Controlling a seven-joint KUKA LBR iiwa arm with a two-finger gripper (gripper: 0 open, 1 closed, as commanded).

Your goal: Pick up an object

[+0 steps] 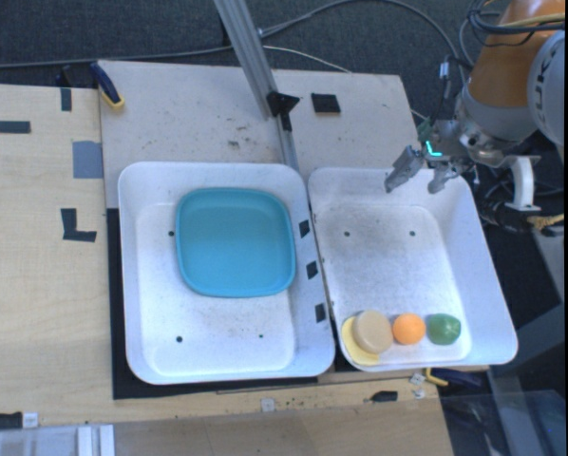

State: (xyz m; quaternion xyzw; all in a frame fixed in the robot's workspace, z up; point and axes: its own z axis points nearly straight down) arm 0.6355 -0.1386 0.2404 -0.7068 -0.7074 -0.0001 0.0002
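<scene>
- Over the far right corner of the right bin, the gripper hangs above the rim, its two fingers spread apart with nothing between them.
- The arm comes in from the right, grey with its orange band showing above the wrist.
- Along the near edge of the right bin, three small things lie in a row: a tan round object resting on a yellow piece, an orange ball just beside it, and a green ball next to that.
- All three lie well apart from the gripper, at the opposite end of the bin.
- In the left bin, a blue square plate lies flat towards the far side.
- A grey metal rail runs at a slant from the top edge down to the gap between the two bins.
</scene>
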